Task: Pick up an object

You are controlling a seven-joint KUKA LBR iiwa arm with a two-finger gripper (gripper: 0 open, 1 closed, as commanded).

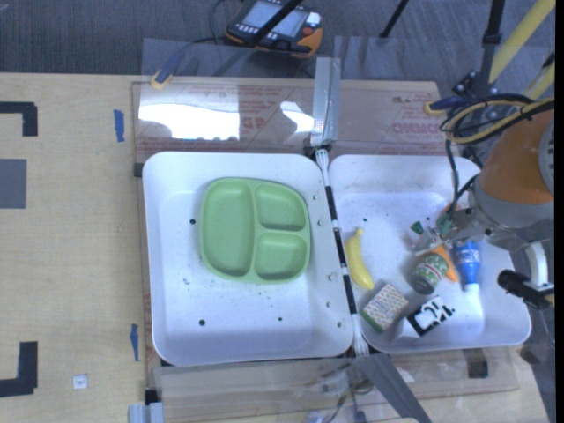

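In right bin: one banana, one can | end effector state unclear

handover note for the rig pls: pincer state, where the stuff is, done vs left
Pincer: cannot tell its state; the grey arm with the orange band sits over the right white bin's right edge.
Right bin: yellow plastic banana, patterned sponge block, small round can, blue-and-white bottle, black-and-white piece, a small greenish item.
Left white bin: green divided plastic plate.
Done: no object seen lifted.
Left: pick one up.
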